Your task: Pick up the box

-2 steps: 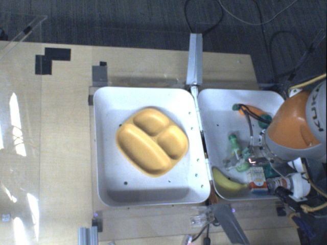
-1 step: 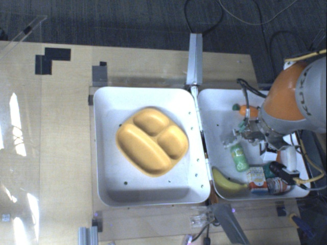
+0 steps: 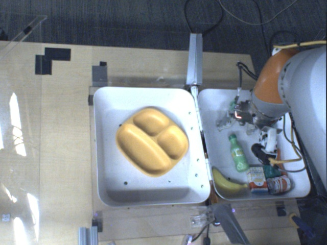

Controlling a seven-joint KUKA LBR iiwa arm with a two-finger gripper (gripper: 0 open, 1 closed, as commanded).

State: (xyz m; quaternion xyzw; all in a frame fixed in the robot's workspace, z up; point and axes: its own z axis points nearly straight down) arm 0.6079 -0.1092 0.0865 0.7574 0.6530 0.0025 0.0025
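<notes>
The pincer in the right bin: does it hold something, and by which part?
It cannot be told. The pincer sits low at the back of the right bin, apart from the box.

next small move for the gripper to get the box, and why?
Probably shift the gripper toward the near edge of the right bin. It sits at the bin's far end, while the box lies at the near end, between the banana and a can, past the green bottle.
</notes>
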